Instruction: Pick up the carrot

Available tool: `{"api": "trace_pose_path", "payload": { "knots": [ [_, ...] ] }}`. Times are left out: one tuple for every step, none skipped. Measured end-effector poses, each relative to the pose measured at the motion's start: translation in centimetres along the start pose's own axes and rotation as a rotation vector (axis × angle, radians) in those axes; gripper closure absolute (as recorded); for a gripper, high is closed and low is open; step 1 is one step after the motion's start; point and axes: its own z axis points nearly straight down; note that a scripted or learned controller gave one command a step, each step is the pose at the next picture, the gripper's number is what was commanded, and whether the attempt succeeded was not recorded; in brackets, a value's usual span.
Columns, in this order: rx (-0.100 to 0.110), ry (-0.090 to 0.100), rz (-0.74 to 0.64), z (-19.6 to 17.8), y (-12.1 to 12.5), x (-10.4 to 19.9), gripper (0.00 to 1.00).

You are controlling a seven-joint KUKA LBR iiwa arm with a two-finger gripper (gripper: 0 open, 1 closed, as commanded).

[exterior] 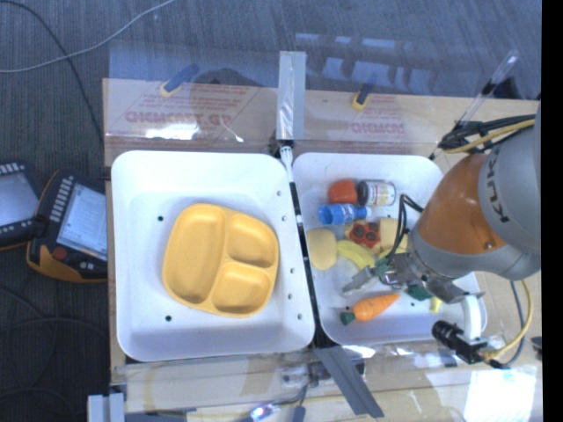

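Here carrot (373, 307) lies just below fingers (359, 281) (right bin).

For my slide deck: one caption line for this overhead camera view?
Pincer poised just above the carrot in the right bin; yellow divided plate in the left bin.

The gripper (374, 277) hangs low in the right bin (422, 170), just above the carrot (373, 307) — which lies flat near the bin's front wall. The left bin (132, 236) holds a yellow divided plate (222, 258).
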Motion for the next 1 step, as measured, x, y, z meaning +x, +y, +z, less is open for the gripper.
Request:
{"api": "trace_pose_path", "payload": {
  "knots": [
    [-0.001, 0.002, -0.06, -3.28, 0.19, 1.62, 0.0]
  ]
}}
